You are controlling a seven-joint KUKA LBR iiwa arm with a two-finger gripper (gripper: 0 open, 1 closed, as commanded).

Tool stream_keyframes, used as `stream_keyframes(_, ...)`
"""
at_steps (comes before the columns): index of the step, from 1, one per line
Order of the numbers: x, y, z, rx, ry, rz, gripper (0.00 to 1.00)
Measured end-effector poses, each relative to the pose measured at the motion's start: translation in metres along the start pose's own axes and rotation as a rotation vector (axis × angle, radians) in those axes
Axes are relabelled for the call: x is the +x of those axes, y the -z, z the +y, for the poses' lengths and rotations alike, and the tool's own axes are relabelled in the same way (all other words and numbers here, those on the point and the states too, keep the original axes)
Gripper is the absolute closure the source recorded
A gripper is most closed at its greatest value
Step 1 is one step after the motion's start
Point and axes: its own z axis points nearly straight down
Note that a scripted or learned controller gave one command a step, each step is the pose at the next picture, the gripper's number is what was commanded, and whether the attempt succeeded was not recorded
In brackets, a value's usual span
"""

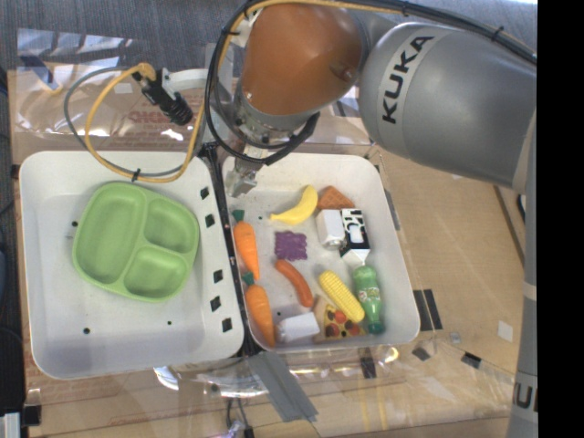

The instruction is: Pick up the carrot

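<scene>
A grey robot arm with an orange band is reaching in from the right, and its gripper [241, 182] is hanging over the upper left corner of the right bin [391, 245]; whether it is open or closed cannot be told from this angle. A carrot [246, 250] is lying along that bin's left wall just below the gripper, apart from it, with a second carrot [259, 312] lying further down the same wall. Beside them a banana [298, 207], a purple piece [290, 245], a corn cob [340, 297] and a green bottle [368, 296] are sitting, while a green divided plate [136, 240] is resting in the left bin [46, 245].
</scene>
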Motion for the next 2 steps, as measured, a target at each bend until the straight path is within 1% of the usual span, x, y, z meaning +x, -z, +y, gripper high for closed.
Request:
stream_keyframes(1, -0.054, -0.002, -0.05, -0.004, 0.063, -0.008, 1.0)
stream_keyframes(2, -0.018, 0.0, 0.035, -0.002, 0.056, -0.002, 1.0)
